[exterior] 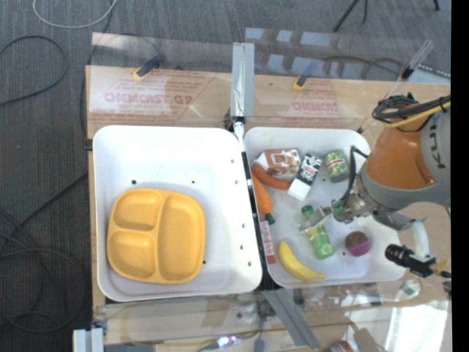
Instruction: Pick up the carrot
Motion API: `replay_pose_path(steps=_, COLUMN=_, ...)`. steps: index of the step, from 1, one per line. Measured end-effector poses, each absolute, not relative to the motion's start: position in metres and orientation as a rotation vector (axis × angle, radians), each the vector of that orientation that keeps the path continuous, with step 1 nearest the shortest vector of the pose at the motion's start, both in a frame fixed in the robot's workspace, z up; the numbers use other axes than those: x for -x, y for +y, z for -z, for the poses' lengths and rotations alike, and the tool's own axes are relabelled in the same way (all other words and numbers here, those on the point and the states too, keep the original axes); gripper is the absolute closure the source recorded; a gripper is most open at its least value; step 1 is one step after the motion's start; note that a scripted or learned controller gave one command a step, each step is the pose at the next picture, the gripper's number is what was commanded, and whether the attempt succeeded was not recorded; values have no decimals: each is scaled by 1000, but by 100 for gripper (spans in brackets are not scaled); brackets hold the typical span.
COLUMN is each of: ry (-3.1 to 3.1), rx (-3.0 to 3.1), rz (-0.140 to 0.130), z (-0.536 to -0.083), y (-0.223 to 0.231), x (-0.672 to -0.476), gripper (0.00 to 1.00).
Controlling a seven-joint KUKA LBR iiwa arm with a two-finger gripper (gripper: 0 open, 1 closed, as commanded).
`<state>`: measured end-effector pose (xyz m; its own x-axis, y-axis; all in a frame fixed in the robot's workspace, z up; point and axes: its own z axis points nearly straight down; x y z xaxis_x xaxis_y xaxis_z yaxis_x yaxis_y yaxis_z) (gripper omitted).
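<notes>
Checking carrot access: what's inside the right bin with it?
In the right bin: carrot along the left wall, sausage, banana, a green bottle, small cartons and a purple item. The arm covers the bin's right side.

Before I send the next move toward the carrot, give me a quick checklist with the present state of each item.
1. Target located: ok. The orange tapered carrot lies along the left wall of the right shallow white bin.
2. Pincer over target: not ok. The pincer sits mid-bin, well right of the carrot.
3. Pincer free of load: cannot tell; its tip is too small and cluttered to read.
4. Neighbours near the carrot: not ok. A reddish-orange sausage-shaped toy lies close above it, and a small red-and-white packet below.
5. Path from pincer to carrot: not ok. A small green bottle-like toy and a white block lie between.
6. Left bin's yellow compartment plate: ok, away from the work.
</notes>
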<state>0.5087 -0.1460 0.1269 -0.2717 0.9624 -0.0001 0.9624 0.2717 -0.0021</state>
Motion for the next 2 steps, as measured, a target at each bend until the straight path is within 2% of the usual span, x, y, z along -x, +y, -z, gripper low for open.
replay_pose_path(steps=1, ry=-2433, rx=1989, rz=-1, z=-91, y=-160, x=-600, gripper=0)
replay_pose_path(steps=2, ry=-2522, rx=1876, rz=-1, z=-128, y=-135, x=-651, gripper=0)
